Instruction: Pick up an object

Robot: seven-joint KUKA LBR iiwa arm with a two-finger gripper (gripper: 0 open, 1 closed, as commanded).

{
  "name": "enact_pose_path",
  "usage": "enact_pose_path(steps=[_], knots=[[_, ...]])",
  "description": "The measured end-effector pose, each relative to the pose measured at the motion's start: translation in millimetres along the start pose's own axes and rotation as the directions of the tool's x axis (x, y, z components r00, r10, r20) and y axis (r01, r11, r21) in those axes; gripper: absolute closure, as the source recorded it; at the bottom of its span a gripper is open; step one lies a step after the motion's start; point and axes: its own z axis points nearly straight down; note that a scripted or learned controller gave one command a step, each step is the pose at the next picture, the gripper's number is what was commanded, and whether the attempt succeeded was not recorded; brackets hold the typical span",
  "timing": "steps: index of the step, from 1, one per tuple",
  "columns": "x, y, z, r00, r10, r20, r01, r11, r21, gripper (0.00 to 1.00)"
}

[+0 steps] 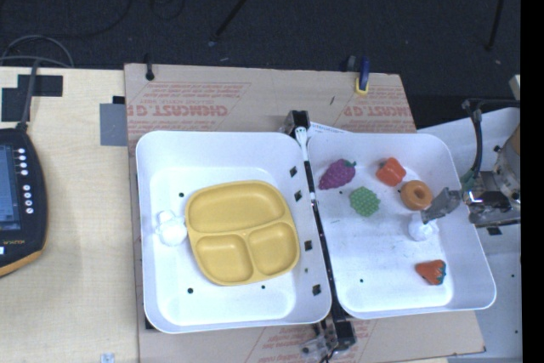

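While the gripper is hovering at the right bin's edge, jaw state unclear, it's approaching the white piece; next: descend, close.

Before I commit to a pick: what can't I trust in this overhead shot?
- Gripper: small and blurred over the right bin; finger state unreadable.
- White object: partly under the gripper, blends into the bin.
- Arm: cut off by the right edge.
- Left-bin white object: shape unclear.

We see a yellow divided plate in the left white bin, and purple grapes, a green ball, an orange-red pepper, a tan doughnut and a red-orange strawberry in the right bin.
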Motion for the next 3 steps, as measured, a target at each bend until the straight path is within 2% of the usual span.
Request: enact_pose_path(steps=[1,2,3], knots=[[-7.9,25.4,140.3,1.000,-0.001,0.002,0.001,1.000,-0.003,0.00],[16.2,76.7,136.3,1.000,-0.004,-0.001,0.004,1.000,-0.002,0.00],[-8.3,124.0,135.6,1.000,-0.005,0.002,0.005,1.000,-0.004,0.00]])
